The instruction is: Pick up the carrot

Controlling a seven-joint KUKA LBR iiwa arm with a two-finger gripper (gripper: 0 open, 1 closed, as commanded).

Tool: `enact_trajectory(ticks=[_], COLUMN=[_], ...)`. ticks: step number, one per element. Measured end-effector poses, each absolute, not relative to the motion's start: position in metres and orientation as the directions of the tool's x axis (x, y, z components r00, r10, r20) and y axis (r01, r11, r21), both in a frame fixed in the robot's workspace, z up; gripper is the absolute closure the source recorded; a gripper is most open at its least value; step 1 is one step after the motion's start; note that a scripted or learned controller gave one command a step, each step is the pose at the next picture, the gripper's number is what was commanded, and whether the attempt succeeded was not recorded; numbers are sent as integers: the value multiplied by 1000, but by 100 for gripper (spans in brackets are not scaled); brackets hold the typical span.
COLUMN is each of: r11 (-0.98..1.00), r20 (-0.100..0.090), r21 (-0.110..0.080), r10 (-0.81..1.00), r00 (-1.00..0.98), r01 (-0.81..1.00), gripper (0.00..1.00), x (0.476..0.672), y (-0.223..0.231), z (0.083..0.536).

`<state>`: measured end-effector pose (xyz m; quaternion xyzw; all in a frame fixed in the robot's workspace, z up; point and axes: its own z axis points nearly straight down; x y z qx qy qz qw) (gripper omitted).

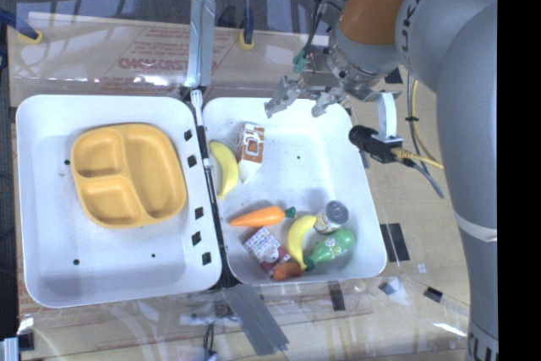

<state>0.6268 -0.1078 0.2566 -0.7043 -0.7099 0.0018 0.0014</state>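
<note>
The carrot [257, 216] is orange with a green stub at its right end. It lies flat near the front of the right bin [325, 146], left of a banana. My gripper [298, 105] hangs over the far rim of the right bin, well above and behind the carrot. Its two fingers are spread apart with nothing between them.
The right bin also holds a banana [224, 167] by its left wall, a small carton [251, 145], a second banana [300, 237], a green bottle [331, 247], a can [336, 213] and a red packet [263, 244]. A yellow divided plate [127, 174] sits in the left bin [51, 266].
</note>
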Motion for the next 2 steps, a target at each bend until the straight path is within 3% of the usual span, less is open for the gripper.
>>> enact_trajectory(ticks=[1, 2], r11=[-48, 137], r20=[0, 2], r21=[-5, -4], r10=[999, 991], r00=[48, -137], r01=[999, 991], gripper=[0, 0], x=[561, 497], y=[-109, -112], z=[209, 184])
